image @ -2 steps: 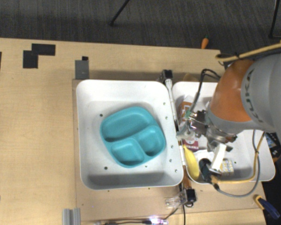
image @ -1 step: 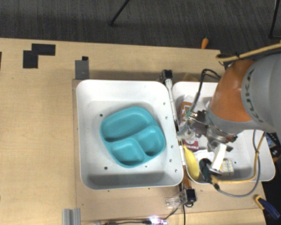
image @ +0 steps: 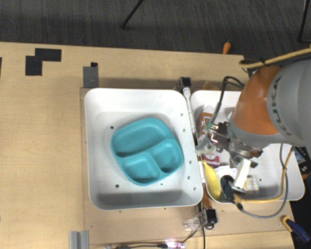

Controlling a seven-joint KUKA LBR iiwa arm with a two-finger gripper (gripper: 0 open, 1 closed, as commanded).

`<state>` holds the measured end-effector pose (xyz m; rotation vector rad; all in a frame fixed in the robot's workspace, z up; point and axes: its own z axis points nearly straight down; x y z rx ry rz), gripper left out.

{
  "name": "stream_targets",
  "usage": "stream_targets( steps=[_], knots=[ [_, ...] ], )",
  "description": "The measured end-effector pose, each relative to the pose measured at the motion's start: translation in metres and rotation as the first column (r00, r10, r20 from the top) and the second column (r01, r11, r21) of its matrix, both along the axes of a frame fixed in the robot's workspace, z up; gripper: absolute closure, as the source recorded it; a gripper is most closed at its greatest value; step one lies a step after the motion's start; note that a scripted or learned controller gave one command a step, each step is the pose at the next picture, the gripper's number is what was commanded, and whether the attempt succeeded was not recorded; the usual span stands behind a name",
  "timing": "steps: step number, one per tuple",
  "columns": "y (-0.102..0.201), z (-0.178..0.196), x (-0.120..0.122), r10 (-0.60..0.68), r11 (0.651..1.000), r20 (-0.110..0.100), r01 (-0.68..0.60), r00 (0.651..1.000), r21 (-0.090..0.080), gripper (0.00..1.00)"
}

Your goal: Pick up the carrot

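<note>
Grey arm (image: pixel 293 100) with its orange band leans over the right bin (image: pixel 293 188), hand (image: pixel 213 139) low at its nine o'clock edge; grip unreadable. Carrot not identifiable. Teal tray (image: pixel 145 150) fills the left bin (image: pixel 101 139).

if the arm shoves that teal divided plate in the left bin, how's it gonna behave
The teal divided plate looks like rigid moulded plastic, so probably stiff and light. Lying flat, it should slide rather than tip or roll, likely stopping against the left bin's wall.
</note>
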<state>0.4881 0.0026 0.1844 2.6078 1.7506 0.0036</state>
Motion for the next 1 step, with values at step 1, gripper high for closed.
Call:
stream_targets(
  steps=[1],
  knots=[
    [0.0, 0.0, 0.0, 0.0, 1.0, 0.0, 0.0, 1.0, 0.0, 0.0]
  ],
)
